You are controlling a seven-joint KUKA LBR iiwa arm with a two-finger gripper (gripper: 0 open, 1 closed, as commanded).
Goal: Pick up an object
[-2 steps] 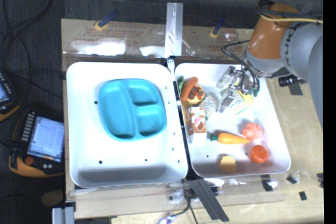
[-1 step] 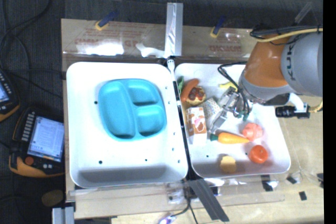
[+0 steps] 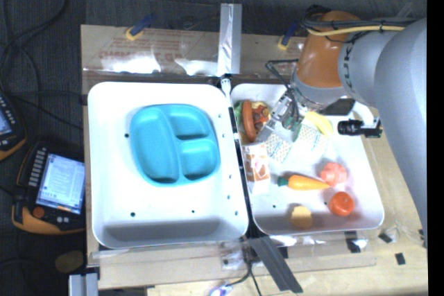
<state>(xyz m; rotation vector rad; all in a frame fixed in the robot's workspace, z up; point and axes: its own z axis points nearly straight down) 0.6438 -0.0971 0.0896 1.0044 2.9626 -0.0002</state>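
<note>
My gripper [image 3: 282, 117] is low over the upper left part of the right bin [image 3: 368, 215], under the orange wrist band. It hangs next to a toy burger [image 3: 250, 118] that leans on the bin's left wall, and above a white patterned packet [image 3: 293, 142]. A yellow banana [image 3: 319, 123] lies just right of the gripper. Further down the bin are a small printed carton [image 3: 257, 164], a carrot [image 3: 305, 182], a pink piece [image 3: 333, 172], a red-orange ball [image 3: 340, 203] and a tan-orange piece [image 3: 301, 216].
The left bin [image 3: 111, 218] holds a blue divided plate [image 3: 175, 142]. The grey arm [image 3: 395, 73] covers the right bin's upper right corner. A handheld pendant [image 3: 55, 184] and cables lie on the floor to the left of the bench.
</note>
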